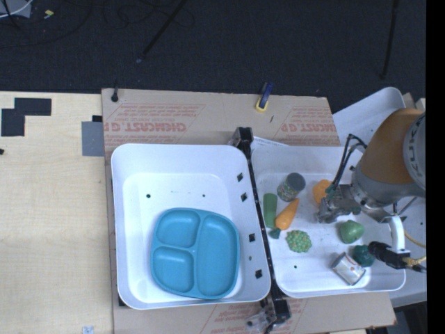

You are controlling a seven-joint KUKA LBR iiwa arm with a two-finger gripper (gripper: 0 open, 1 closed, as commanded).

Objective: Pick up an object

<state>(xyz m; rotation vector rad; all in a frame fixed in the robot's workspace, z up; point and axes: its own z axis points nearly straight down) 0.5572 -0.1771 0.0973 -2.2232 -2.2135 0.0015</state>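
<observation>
Two smooth white bins (132,186) are sitting side by side on printed cardboard. A glossy blue compartment tray (195,252) is lying in the left one. The grey arm's gripper (332,211) is hanging over the right bin; whether it is parted, I cannot tell. Nearby are lying a tapered carrot (286,215), a knobbly broccoli (299,241) and a rounded green pepper (351,231).

light: even, moderately bright overhead | shadows: soft, faint | glare: mild on white bins (182,160) | focus: slightly soft overall | background floor: dark, underexposed
</observation>
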